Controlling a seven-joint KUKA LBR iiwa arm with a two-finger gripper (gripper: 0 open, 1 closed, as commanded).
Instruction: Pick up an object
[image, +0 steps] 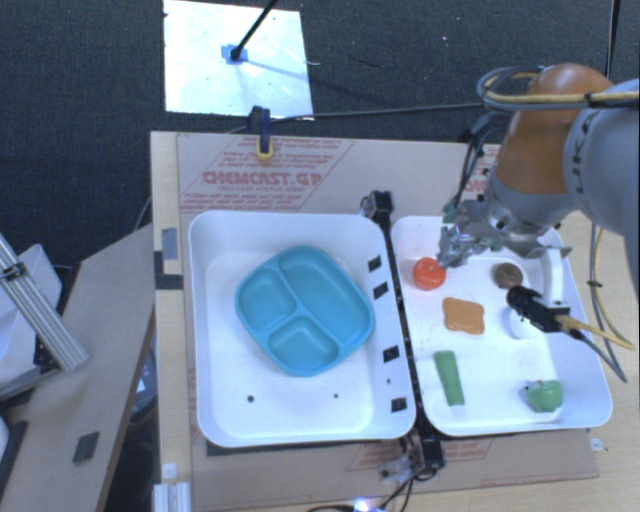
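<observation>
Barely begun: nothing is lifted yet, jaws hover just beside the red ball (429, 273), apart or together I cannot tell

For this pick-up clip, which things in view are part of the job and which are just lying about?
Job: gripper, over the right bin; red ball nearest it; orange slab, green stick, green lump, brown disc as other candidates.
Lying about: blue divided plate in the left bin; blue-and-yellow clamp on the board's far edge.
</observation>
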